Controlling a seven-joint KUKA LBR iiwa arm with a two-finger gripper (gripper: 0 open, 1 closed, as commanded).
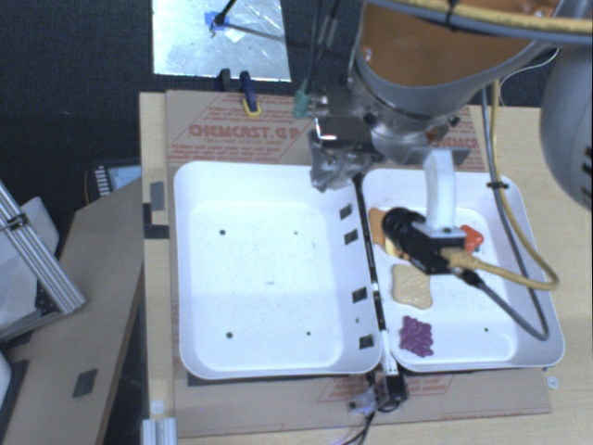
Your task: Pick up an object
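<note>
White bins: two shallow ones side by side on the table [523, 146], the left bin [190, 248] and the right bin [505, 336] meeting along one shared edge, both sitting on a printed cardboard sheet [232, 130].
Arm [435, 35]: grey with a broad orange band, coming in over the far edge of the right bin.
Gripper [335, 170]: hangs above the far end of the shared edge, by the far left corner of the right bin. From where I stand I cannot tell whether it is open or closed.
Purple grapes [416, 336]: a small bunch lying near the near left corner of the right bin, close to the shared edge.
Tan slice [412, 287]: flat and pale, just beyond the grapes toward the middle of the right bin, not touching them.
Orange piece [473, 239]: further toward the right edge of the right bin, partly hidden by the robot's fittings.
Yellow-orange piece [377, 221]: close to the left edge of the right bin, toward its far end, mostly hidden.
Silver sheet [222, 26]: shiny square lying beyond the far edge of the table.
Blue and yellow clip [248, 95]: at the far edge of the cardboard sheet.
Metal rail [42, 267]: off the left edge of the table, slanted.
</note>
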